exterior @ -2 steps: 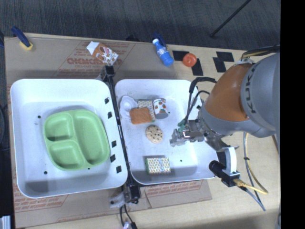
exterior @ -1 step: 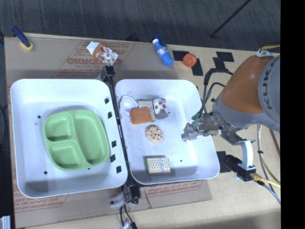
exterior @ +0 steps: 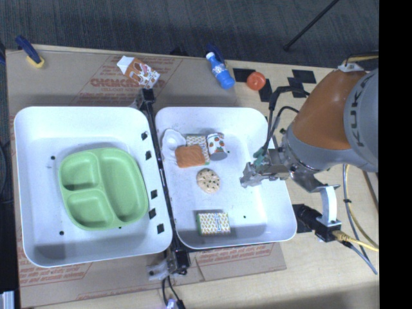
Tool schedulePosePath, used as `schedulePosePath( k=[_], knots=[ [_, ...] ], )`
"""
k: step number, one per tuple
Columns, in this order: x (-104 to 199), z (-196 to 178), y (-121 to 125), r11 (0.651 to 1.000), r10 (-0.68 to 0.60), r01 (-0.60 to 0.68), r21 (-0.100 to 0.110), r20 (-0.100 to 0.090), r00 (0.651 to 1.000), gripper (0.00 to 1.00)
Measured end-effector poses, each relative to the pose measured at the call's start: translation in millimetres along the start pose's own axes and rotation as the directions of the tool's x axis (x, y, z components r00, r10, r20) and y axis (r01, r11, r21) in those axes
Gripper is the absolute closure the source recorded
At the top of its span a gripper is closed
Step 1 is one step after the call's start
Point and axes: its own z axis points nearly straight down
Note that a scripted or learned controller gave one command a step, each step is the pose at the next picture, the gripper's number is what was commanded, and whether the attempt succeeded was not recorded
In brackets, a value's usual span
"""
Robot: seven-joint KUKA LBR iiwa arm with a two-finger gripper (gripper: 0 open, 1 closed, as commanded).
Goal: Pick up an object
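One gripper (exterior: 250, 176) over right bin (exterior: 278, 217), finger state cannot tell; cookie (exterior: 208, 181) nearest, just left, round, no long axis.

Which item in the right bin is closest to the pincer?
The round cookie. It lies just left of the pincer, nearer than the orange block, the patterned packet at the front, or the small carton.

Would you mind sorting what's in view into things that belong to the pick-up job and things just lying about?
Belongs to the job:
- gripper, over the right bin
- cookie
- orange block
- patterned packet
- small carton

Lying about:
- green tray in the left bin
- blue bottle
- orange ball
- snack carton
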Motion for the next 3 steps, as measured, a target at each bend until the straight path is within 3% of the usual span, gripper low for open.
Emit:
schedulePosePath(
  k=[1, 2, 3],
  knots=[
    [27.5, -11.3, 25.4, 1.000, 0.000, 0.000, 0.002, -0.001, 1.000, 1.00],
    [27.2, -11.4, 25.2, 1.000, 0.000, 0.000, 0.003, -0.001, 1.000, 0.00],
    [50.6, 118.7, -4.6, 1.000, -0.001, 0.001, 0.009, -0.002, 1.000, 0.00]
  ],
)
